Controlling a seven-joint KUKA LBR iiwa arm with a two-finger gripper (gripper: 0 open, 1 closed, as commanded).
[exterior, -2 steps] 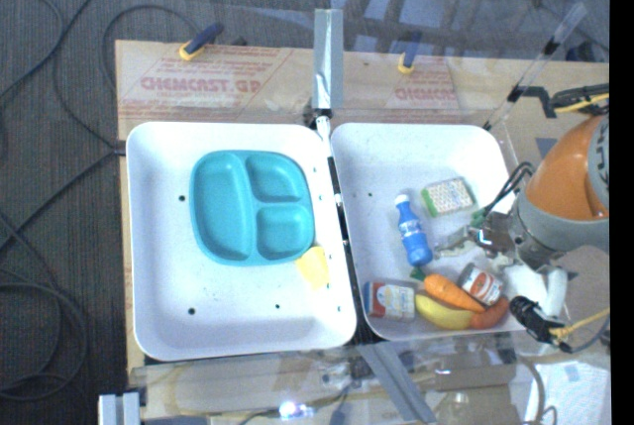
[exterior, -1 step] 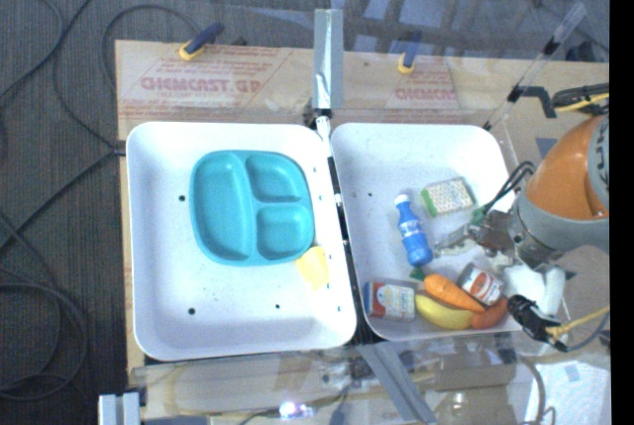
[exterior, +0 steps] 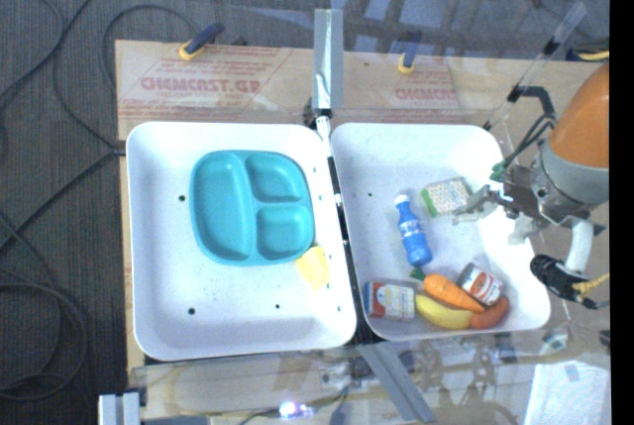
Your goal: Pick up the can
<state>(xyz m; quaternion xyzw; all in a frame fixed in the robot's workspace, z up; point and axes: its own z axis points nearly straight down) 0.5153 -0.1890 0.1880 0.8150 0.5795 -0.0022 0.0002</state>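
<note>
Can (exterior: 480,284) lying tilted in the right bin (exterior: 376,151), below and a bit left of the gripper (exterior: 487,201), touching the carrot (exterior: 451,292) and banana (exterior: 443,313). Gripper fingers spread, nothing between them, right beside a green-and-white packet (exterior: 445,196). Blue bottle (exterior: 413,232) down-left of the gripper. Teal divided tray (exterior: 253,205) way off left in the other bin (exterior: 158,245), yellow piece (exterior: 313,265) next to it.

counter (exterior: 248,81): brown board top with faded red lettering, sits on grey carpet
left bin (exterior: 158,314): shallow, white, lies flat on counter
right bin (exterior: 376,151): shallow, white, just beside left bin, rims touching
clamps: yellow one (exterior: 198,42) at back left edge, another (exterior: 406,63) at back right
metal post (exterior: 324,61): upright at back, between bins
</note>
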